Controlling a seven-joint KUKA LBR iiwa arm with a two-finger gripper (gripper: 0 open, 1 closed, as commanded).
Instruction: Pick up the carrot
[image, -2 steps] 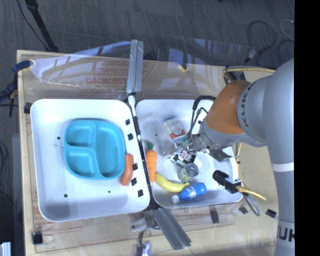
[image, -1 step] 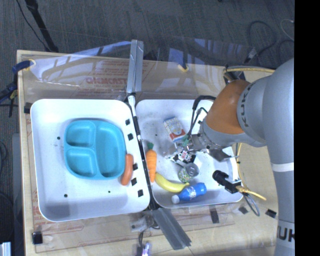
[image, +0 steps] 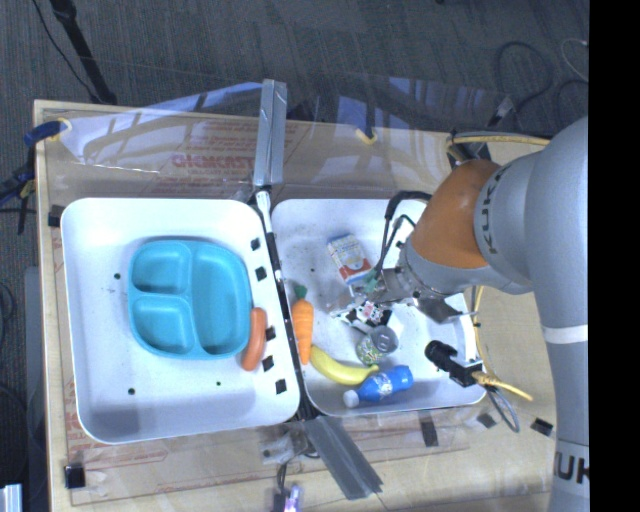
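1. Here the carrot (image: 302, 330) lies in the right bin (image: 300, 215), close against its left wall, long axis running from the bin's far side toward its near side, green top at the far end.
2. Just past that wall, in the left bin (image: 80, 300), a sausage (image: 256, 338) lies beside a blue tray (image: 190, 297); it is similar in colour and shape, so it could be mistaken for the carrot.
3. A banana (image: 340, 368) sits just beside the carrot's near tip, and a blue bottle (image: 385, 385) lies along the right bin's near edge.
4. The pincer (image: 372, 300) hangs over the middle of the right bin, above a clutter of small items including a carton (image: 348, 254) and a can (image: 378, 344). It is apart from the carrot, and whether it is wide or narrow I cannot tell; nothing is seen in it.
5. Handling, as a judgement: the carrot looks like a light, stiff toy with a smooth, tapering body, likely to slip if pinched near the thin tip.
6. The best hold is probably across the thick middle, jaws closing across the short axis.
7. The wall on one side leaves little room for a finger, so the approach calls for care there.
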